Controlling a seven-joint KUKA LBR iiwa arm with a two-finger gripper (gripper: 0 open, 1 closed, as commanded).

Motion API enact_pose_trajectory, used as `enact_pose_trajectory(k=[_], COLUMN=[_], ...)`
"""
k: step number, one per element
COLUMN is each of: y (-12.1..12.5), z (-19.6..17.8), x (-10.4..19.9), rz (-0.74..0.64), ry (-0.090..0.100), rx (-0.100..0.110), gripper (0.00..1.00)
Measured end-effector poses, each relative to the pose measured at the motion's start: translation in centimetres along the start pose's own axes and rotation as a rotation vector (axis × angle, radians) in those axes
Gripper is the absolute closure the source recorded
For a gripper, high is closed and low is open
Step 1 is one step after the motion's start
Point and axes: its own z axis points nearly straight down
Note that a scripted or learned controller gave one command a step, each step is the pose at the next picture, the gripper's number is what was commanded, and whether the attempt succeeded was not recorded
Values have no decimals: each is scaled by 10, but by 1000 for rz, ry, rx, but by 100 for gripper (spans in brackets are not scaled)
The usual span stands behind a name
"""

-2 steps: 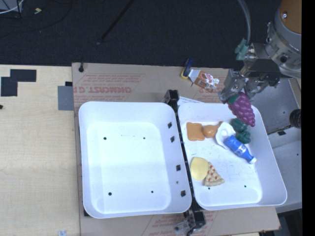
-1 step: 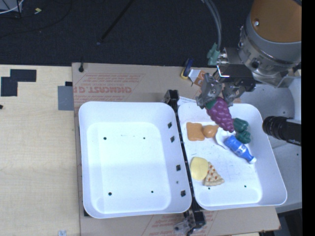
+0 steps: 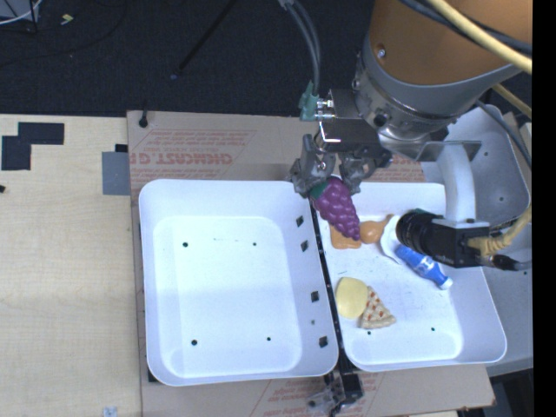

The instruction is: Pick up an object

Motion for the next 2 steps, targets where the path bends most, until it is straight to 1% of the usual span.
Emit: enact_pose_trajectory(k=[1,2], y=[1,1], z=[-10,108], x=[24,78], rz=[4,2], ry=[1,-5], rx=[-4,8], gripper=[100,100])
